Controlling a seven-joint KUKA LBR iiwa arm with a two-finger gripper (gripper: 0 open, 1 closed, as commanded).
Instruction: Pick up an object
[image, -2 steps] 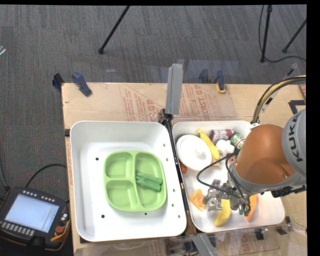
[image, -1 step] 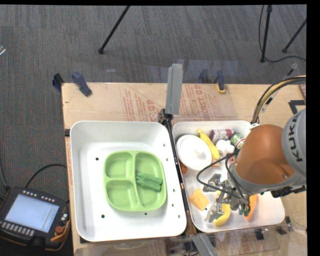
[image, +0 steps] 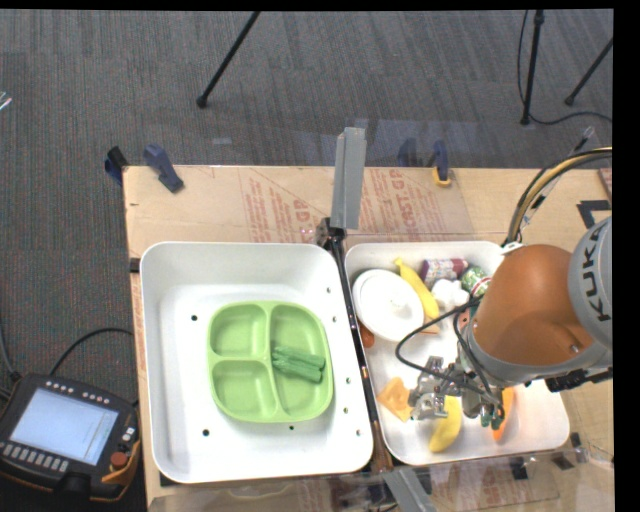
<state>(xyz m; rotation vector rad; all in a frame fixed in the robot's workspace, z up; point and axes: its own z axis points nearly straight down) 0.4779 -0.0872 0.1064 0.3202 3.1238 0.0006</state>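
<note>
Looking down past the desk (image: 250, 200), you are seeing the arm (image: 540, 310) reaching in from the right and hanging its gripper (image: 445, 400) low over the right bin (image: 480, 455). Whether the fingers are parted or closed, and whether they are gripping anything, you cannot tell; the metal there is blurring into the clutter. To the far left of the fingers, the left bin (image: 170, 300) is carrying a green divided plate (image: 240, 365) with a green object (image: 298, 363) lying in it. Up and to the left of the fingers a white round lid (image: 390, 300) is lying, with a banana (image: 418, 287) just beside it. A second banana (image: 447, 425) is sitting right beneath the fingers, an orange wedge (image: 396, 398) just left of them, and a carrot-like piece (image: 502, 415) just right.
</note>
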